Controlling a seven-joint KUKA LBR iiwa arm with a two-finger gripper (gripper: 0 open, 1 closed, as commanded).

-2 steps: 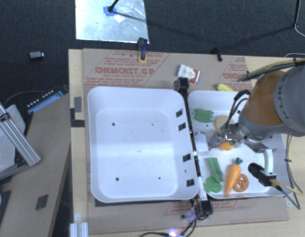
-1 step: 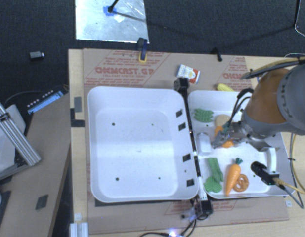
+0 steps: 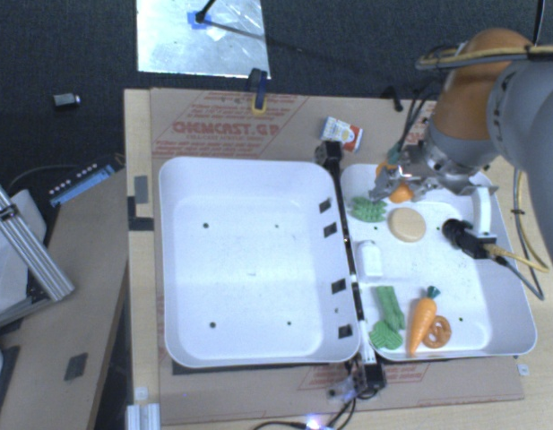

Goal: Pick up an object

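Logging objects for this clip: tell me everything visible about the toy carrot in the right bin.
The toy carrot looks like smooth orange plastic with a small green top. It lies on the floor of the right bin, near the front, green end toward the back and tip toward the front wall. A pretzel lies against its right side. A green vegetable lies apart on its left.

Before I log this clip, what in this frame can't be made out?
- Gripper: the grey wrist overlaps its fingers, so open, shut or holding cannot be judged.
- Small orange object under the gripper: partly covered, shape unreadable.
- Grey arm: cut off by the right edge.
- Small white and red packet behind the right white bin: print too small.
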